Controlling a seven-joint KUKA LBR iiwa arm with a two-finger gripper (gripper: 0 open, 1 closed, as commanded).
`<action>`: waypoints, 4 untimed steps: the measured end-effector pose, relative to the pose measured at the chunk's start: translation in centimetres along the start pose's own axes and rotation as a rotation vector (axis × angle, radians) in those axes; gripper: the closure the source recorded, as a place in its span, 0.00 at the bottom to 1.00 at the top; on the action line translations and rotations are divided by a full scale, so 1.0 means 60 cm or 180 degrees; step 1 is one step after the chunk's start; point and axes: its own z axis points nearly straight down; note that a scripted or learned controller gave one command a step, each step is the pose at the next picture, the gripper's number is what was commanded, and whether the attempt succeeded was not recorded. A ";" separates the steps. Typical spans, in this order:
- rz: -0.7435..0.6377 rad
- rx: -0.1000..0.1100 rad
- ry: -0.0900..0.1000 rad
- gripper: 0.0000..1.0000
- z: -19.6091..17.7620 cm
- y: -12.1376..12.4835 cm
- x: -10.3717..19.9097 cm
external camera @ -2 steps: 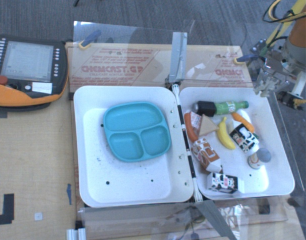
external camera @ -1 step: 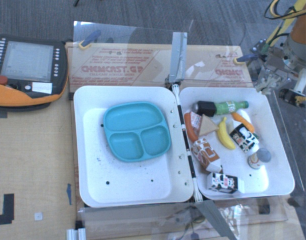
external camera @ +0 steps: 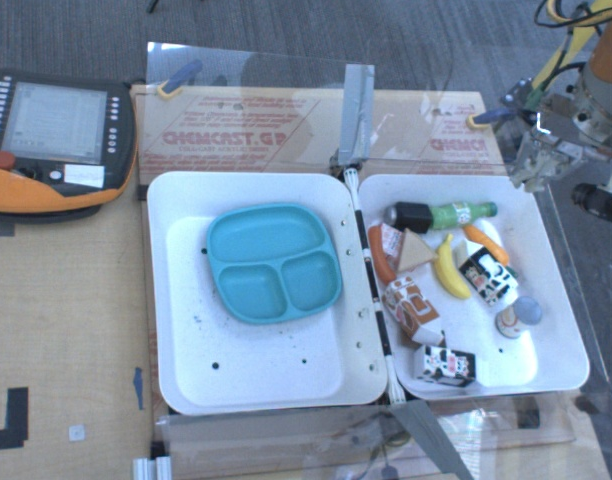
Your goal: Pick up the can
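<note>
The can (external camera: 487,275), black and white with a printed label, lies on its side in the right part of the right bin (external camera: 561,298). It rests between a yellow banana (external camera: 450,269) and a small blue-grey object (external camera: 518,315), with an orange carrot (external camera: 483,239) just behind it. My gripper (external camera: 531,166) hangs at the bin's far right corner, above its rim. It is well behind the can and apart from it, with nothing seen in it.
The right bin also holds a green bottle with a black cap (external camera: 441,214), a brown and white carton (external camera: 412,306), an orange-red packet (external camera: 385,250) and a cow-patterned box (external camera: 446,366). A teal divided plate (external camera: 274,262) lies in the left bin (external camera: 176,298). A teach pendant (external camera: 56,143) sits at far left.
</note>
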 end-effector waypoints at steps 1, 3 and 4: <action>0.0002 -0.0005 0.0001 1.00 -0.017 0.001 0.000; -0.0005 -0.0003 0.0001 1.00 0.057 0.005 -0.023; -0.0003 -0.0011 0.0002 1.00 0.040 0.006 -0.023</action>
